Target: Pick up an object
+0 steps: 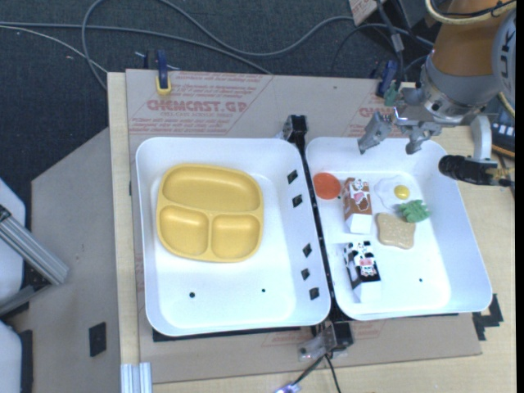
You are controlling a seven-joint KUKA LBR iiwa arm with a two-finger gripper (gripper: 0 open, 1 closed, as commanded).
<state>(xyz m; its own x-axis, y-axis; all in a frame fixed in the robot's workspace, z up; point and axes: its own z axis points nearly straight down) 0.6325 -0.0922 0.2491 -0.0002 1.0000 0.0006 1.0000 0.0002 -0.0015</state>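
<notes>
The grey arm with the orange band point(479, 23) reaches in from the right, and its two-finger claw point(395, 137) hangs above the far rim of the right shallow white bin point(458, 244), its two fingers spread apart with nothing between them.

All the small objects lie in that right bin, nearer than the claw. A round orange disc point(327, 186) sits closest to the divider between the bins. Just beside it is a small brown-and-white carton point(357, 205). Farther right lies a fried-egg toy with a yellow yolk point(400, 192), with a green leafy piece point(414, 212) just beside it. A tan slice of toy bread point(396, 232) lies against the green piece on its near side. Toward the near edge rests a white carton with black cow markings point(363, 270).

The left shallow white bin point(221, 301) holds a yellow plastic tray with three compartments point(210, 212). Both bins rest on the desk point(82, 219), with a blue-and-yellow clamp point(163, 70) at its far left edge.
</notes>
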